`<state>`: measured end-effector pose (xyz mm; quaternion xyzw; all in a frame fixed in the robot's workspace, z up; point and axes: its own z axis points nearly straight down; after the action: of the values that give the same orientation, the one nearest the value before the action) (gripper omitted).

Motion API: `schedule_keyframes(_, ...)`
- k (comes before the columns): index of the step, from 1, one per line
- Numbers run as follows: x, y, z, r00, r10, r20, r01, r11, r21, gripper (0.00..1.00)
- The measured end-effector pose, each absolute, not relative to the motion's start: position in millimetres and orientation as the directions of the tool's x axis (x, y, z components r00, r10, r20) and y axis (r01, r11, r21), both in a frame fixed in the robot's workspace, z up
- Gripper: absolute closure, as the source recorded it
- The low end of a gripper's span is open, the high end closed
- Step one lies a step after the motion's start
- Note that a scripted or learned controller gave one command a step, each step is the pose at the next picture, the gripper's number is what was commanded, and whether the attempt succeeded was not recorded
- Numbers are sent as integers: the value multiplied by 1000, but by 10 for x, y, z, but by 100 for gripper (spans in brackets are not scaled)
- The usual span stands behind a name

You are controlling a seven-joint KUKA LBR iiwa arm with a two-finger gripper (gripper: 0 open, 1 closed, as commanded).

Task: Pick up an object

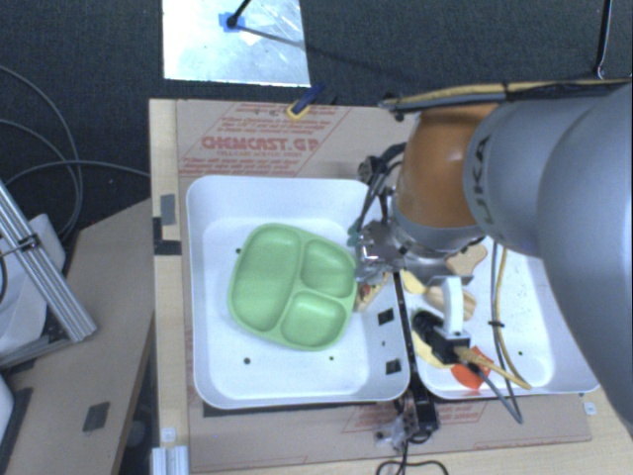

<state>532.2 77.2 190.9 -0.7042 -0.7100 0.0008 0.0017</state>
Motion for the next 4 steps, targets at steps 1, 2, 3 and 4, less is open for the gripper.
schedule_keyframes(1,5291,696,3315,-5,1000,3,1000,5,17,100)
schedule_keyframes(2,5249,1058,2167,-8,1000,0,1000,8,-9,100)
schedule_keyframes(3,5137,1268,3670,-8,1000,6,1000,8,18,100)
schedule_keyframes(4,5134,1254,3697,-11,1000,1,1000,11,7,100)
